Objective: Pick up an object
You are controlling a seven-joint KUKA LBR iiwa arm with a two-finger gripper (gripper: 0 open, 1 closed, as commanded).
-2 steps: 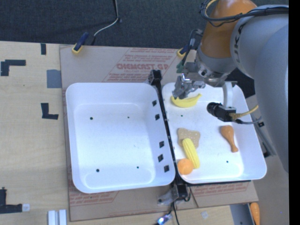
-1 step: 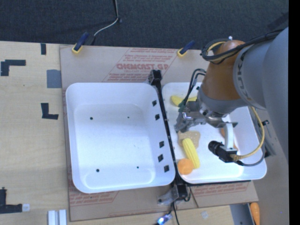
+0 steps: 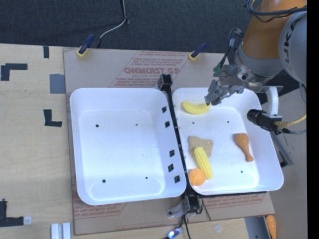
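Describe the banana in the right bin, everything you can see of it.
The banana is a small, smooth, bright yellow piece, plastic-looking like a toy. It lies flat on the floor of the right bin, near its far edge, curved with both ends turned up toward the far side. The gripper sits right at its right end, apparently touching it. It lies apart from the other toys.

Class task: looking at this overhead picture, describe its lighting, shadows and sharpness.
Camera view: even, soft light; the two shallow white plastic bins look bright without hard glare; the curved yellow toy banana casts little shadow; the grey metal hand looks slightly soft-edged.
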